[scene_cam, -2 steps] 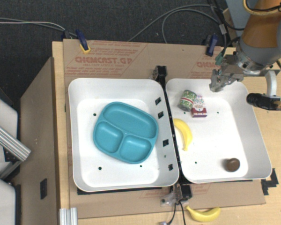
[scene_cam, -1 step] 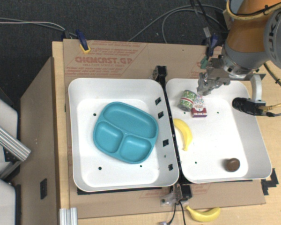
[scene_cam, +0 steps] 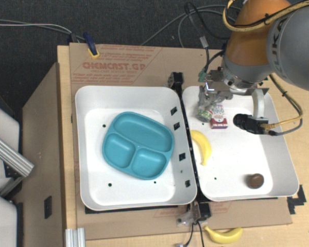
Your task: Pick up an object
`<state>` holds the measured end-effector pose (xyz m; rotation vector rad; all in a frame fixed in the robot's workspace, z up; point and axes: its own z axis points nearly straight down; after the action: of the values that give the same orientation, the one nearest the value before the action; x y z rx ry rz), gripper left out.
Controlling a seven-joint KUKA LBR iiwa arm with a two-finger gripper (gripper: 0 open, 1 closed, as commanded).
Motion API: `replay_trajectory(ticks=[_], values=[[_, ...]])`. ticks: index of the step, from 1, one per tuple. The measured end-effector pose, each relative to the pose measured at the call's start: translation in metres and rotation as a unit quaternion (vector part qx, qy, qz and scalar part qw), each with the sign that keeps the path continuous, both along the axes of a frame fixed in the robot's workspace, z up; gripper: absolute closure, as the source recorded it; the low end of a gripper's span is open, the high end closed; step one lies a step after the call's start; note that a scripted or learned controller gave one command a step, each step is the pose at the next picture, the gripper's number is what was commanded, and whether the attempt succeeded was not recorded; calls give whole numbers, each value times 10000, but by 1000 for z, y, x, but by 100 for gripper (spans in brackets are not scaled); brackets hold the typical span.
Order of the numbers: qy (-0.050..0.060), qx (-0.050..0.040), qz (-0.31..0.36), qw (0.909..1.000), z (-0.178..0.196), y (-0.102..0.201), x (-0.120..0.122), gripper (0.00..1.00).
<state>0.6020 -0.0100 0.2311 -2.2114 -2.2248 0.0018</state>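
In the far part of the right bin [scene_cam: 278, 158], the end effector [scene_cam: 211, 106] hangs over a small crinkly packet [scene_cam: 205, 112] with a little dark red and white box [scene_cam: 219, 122] just beside it, and from where I stand I cannot tell whether it is open, closed, or gripping anything, since the wrist and its fittings cover the tip. The packet looks like the thing being gone for. To do this step well, I would judge the arm should come straight down and centre on the packet alone, because the box sits touching or nearly touching it and could be nudged or caught along with it. The banana [scene_cam: 202, 147] lies nearer, close against the divider [scene_cam: 188, 138] between the two bins, and a small brown round object [scene_cam: 255, 180] rests well apart near the right bin's near rim. Room is tight to the left: the divider and its black clips stand just beside the packet, so any sideways drift that way risks a knock. The open floor lies to the right and nearer, and straight up is free for a lift. The left bin [scene_cam: 87, 138] carries a blue divided plate [scene_cam: 138, 145], and a second banana [scene_cam: 224, 234] lies on the tabletop [scene_cam: 46, 153] outside the bins.
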Motion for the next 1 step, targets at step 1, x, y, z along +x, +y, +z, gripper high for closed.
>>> replay_trajectory(ticks=[1], values=[[-14,1,3,10000,-1,48,1,100]])
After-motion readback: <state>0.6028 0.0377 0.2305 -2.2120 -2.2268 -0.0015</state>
